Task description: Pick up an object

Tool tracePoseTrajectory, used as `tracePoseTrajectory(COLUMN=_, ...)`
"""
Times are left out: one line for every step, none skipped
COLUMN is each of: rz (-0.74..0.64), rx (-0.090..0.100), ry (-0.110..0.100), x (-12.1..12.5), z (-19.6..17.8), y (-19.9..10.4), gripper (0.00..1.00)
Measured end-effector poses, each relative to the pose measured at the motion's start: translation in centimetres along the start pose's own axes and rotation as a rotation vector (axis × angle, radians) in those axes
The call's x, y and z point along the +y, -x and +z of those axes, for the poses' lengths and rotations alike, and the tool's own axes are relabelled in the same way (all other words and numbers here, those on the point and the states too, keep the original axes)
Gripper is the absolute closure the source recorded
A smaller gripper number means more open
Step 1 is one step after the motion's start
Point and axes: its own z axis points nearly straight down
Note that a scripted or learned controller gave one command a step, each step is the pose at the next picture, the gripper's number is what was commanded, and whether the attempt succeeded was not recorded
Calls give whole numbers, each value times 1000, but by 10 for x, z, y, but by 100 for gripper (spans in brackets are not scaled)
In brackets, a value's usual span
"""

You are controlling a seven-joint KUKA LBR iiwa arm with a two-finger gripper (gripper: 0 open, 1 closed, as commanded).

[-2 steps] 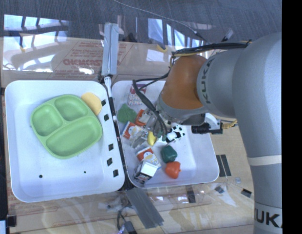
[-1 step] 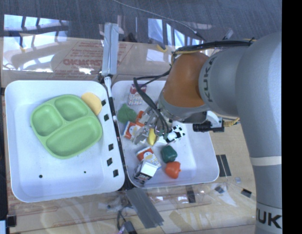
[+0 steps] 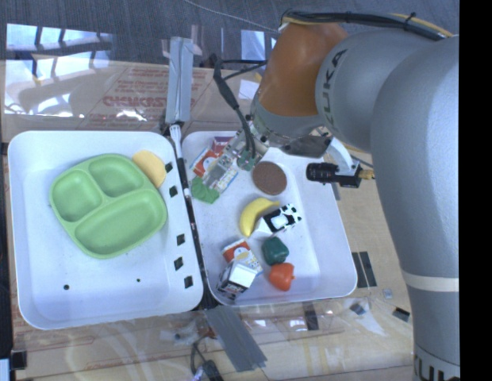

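Observation:
My gripper (image 3: 234, 159) hangs low over the upper left of the right bin (image 3: 335, 236), below the orange wrist band. It sits right above a red and white packet (image 3: 208, 162) and a green packet (image 3: 205, 189); whether it touches them is unclear. Beside it lies a brown disc (image 3: 270, 178). Further forward are a yellow banana (image 3: 255, 213), a black and white toy cow (image 3: 281, 218), a dark green piece (image 3: 274, 251), a red-orange piece (image 3: 282, 275), a small orange carton (image 3: 239, 252) and a small white box (image 3: 239, 279).
The left bin (image 3: 40, 276) holds a green divided plate (image 3: 109, 204) with a yellow lemon-like piece (image 3: 150, 166) at its upper right rim. A ridge with black clips (image 3: 182, 228) separates the bins. The arm's bulk covers the right side.

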Motion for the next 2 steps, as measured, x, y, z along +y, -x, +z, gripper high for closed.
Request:
tracePoseTrajectory(rz=1, rx=3, ry=-3, x=-1, z=2, y=0, gripper=0)
tracePoseTrajectory(rz=106, rx=9, ry=-9, x=-94, z=79, y=-21, gripper=0)
